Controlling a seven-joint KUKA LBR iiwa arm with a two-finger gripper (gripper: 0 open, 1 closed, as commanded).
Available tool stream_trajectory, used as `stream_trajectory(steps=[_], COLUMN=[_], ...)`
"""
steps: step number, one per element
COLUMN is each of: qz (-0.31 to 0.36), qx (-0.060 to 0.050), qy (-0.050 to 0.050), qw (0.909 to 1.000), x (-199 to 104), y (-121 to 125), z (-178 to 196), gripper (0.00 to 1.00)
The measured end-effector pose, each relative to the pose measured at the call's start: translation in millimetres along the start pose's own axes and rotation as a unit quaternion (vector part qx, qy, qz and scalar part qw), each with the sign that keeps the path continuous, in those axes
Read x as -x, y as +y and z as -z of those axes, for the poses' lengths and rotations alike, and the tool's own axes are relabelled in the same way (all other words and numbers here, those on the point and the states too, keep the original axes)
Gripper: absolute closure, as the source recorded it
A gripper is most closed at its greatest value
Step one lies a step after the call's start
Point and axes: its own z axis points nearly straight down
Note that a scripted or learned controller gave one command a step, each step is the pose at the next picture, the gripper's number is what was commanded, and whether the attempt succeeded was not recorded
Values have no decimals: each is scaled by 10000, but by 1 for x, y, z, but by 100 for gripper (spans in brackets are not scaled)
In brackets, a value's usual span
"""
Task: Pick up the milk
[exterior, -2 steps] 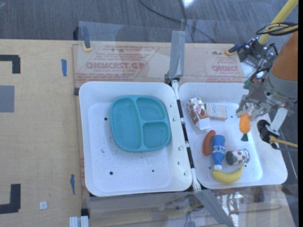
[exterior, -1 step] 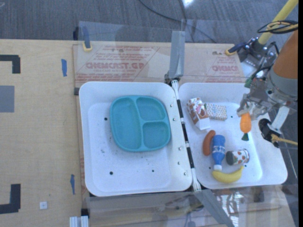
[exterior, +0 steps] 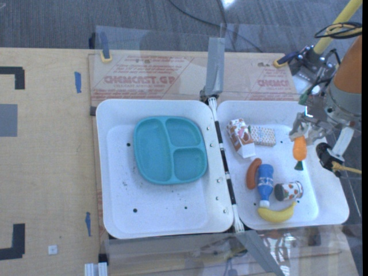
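The milk carton (exterior: 240,137) lay tilted at the right bin's (exterior: 336,211) upper left, touching a patterned box (exterior: 262,135); the gripper (exterior: 305,132), its opening impossible to judge, hovered well right and needed 1 approach clear of the carrot (exterior: 299,149).

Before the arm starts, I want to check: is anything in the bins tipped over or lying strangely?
The milk carton lies on its side at the right bin's upper left, and the blue bottle and can lie flat too. Nothing looks spilled.

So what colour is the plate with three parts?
Teal blue, the plate in the left bin, seen clearly in the camera view.
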Motion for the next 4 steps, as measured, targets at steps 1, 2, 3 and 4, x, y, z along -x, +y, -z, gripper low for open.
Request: stream_trajectory(steps=[1,2,3,4], qz=[10,-124,-112,-102], qx=[-26,36,11,-14], qy=[-4,12,6,1], qw=[10000,9999,9999,9999], x=[0,-22,-22,-22], y=[0,7,7,7], z=[8,-13,-5,3], gripper=[100,100,100,100])
